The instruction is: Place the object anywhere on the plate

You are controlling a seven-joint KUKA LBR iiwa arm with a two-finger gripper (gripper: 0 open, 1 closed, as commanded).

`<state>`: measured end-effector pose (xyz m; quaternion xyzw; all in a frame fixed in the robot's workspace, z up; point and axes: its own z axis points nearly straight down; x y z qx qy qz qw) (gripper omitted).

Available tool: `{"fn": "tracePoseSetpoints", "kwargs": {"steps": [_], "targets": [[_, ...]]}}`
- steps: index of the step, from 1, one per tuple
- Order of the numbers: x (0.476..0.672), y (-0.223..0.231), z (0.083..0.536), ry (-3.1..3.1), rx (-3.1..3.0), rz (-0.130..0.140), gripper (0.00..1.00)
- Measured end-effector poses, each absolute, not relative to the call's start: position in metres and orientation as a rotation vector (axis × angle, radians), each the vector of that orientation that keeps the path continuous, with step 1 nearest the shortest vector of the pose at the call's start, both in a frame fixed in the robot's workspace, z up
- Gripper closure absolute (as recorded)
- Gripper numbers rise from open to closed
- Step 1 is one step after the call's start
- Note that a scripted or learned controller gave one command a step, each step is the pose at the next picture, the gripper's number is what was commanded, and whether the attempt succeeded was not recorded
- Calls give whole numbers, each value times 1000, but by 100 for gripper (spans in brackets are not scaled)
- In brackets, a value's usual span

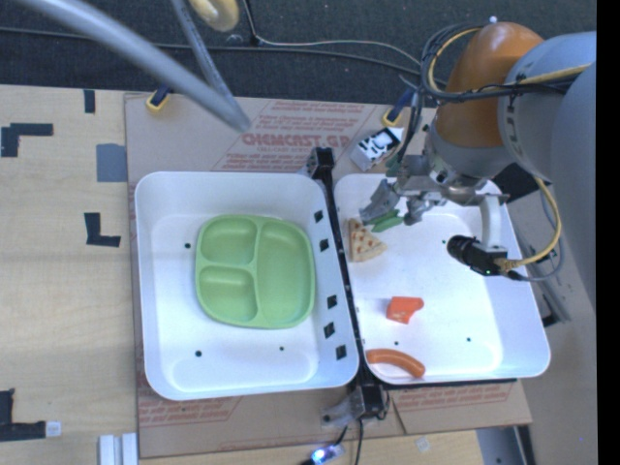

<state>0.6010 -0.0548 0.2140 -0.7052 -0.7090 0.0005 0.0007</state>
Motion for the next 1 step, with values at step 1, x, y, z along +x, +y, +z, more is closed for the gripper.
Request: {"fn": "tracePoseSetpoints", "kwargs": {"steps": [1], "targets": [[615, -7, 206, -2227, -2214, 2, 100]]}}
